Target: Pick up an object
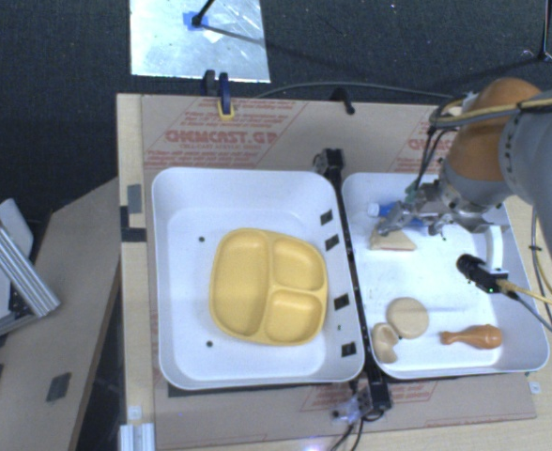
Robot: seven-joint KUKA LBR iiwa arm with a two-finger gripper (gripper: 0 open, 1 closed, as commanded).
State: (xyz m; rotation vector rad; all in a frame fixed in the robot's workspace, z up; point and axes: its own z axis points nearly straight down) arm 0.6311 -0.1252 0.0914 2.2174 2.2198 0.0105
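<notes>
1. Nearest you, the toy drumstick (473, 336) and two tan round pieces (408, 317) lie in the right bin (529, 357), not picked up.
2. Farther back, your pincer (409, 216) hangs over the tan wedge (392, 241); you can't tell its opening.
3. Nothing looks lifted yet.

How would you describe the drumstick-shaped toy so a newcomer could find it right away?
Start at the right-hand white bin, the one the arm reaches into. Look along its near edge, to its right corner: the drumstick toy lies there on its side. It is glossy orange-brown and club-shaped, unlike the pale round pieces to its left.
</notes>
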